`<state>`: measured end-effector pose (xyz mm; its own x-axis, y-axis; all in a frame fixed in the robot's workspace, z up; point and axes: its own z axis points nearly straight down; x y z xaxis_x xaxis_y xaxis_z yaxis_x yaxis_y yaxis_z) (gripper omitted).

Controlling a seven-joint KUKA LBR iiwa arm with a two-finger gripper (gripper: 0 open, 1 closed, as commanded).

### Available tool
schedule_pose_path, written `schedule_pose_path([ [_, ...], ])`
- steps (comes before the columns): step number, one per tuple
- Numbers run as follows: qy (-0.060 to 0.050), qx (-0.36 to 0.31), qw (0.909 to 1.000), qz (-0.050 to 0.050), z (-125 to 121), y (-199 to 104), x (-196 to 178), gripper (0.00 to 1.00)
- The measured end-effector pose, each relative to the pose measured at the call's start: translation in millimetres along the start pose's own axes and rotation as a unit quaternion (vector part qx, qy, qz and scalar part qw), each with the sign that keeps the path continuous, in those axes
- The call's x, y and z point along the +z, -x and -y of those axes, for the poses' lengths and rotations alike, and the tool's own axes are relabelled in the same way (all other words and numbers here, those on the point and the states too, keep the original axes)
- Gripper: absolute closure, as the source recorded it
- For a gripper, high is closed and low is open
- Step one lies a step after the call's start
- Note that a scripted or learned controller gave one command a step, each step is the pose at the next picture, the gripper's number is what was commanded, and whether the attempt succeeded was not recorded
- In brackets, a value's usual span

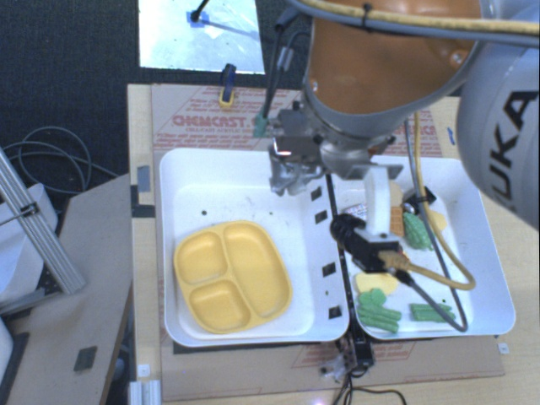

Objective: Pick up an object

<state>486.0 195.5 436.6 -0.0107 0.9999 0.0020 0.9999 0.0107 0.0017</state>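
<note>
My gripper (pixel 289 180) hangs over the far right corner of the left bin (pixel 194 171), close to the divider between the two bins. Nothing shows beneath it but bare white floor. A yellow divided plate (pixel 231 274) lies in the near part of the left bin, well apart from the gripper. In the right bin (pixel 488 298) lie small toy foods: a green bean bundle (pixel 380 317), a second green piece (pixel 430 312), a leafy green piece (pixel 416 230), a yellow slice (pixel 375 283), another yellow piece (pixel 436 220) and a small orange piece (pixel 396 219).
The arm's big grey and orange body (pixel 396 49) covers the far part of the right bin. A cardboard sheet (pixel 202 116) lies under both bins. A small blue and yellow item (pixel 228 86) rests beyond the bins.
</note>
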Motion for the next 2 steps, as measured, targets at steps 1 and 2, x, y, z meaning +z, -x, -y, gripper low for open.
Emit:
schedule_pose_path([
  [1, 0.000, 0.009, 1.0000, 0.002, -3, 95, 8, 1.00],
  [2, -0.008, 0.003, 1.0000, 0.002, 3, 50, 185, 1.00],
])
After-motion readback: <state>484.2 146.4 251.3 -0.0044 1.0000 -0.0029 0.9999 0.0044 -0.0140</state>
